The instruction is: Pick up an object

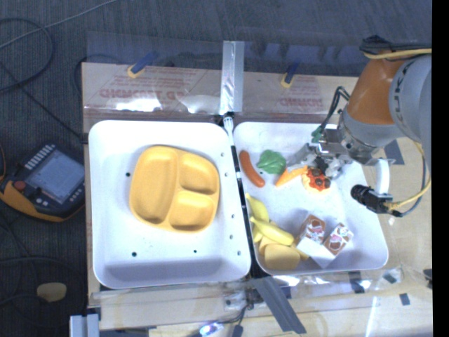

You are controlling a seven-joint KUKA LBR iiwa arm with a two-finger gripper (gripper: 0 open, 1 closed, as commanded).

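Small red-orange object (318, 180) low in the right bin (365, 255), directly beneath the gripper (320, 166) and touching or nearly touching its tip; whether actually pinched cannot be told from this slant, nor whether the tool is spread or closed. Orange carrot (290, 177) just left of that object, tilted, its thick end touching or almost touching it. Green leafy piece (271, 162) farther left of the object, beside the carrot's thin end. Red sausage (252, 168) beyond the green piece, near the bin's left wall, lying at a slant. Yellow bananas (266, 227) below and left of the object, with a yellow rounded piece (281, 256) under them at the front wall. Two red-and-white cartons (325, 236) below the object, near the front right corner. Grey arm with orange band (372, 93) above and right of the object. Left bin (112, 251) well apart to the left, bearing a yellow divided tray (174, 187).
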